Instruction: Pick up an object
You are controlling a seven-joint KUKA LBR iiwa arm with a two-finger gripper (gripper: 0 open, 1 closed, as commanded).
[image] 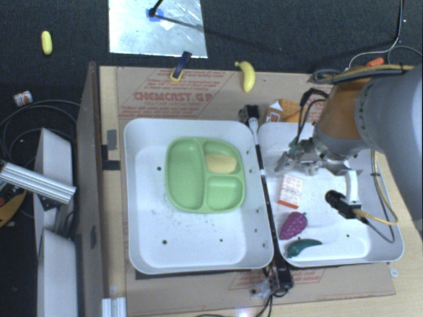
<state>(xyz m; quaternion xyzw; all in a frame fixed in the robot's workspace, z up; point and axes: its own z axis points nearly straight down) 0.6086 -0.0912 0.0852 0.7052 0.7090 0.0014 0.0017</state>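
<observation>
Claw (pixel 299 156) grip unclear, above card (pixel 291 191); grapes (pixel 293 224), pepper (pixel 303 246) nearby.

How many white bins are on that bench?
2. The left bin holds a green divided plate; the right bin, under the arm, holds small items.

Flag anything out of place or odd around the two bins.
Two bananas lie outside the bins: one on the cardboard behind the left bin, a smaller one on the dark floor at far left. Nothing looks spilled or broken; the green tray sits flat in the left bin.
</observation>
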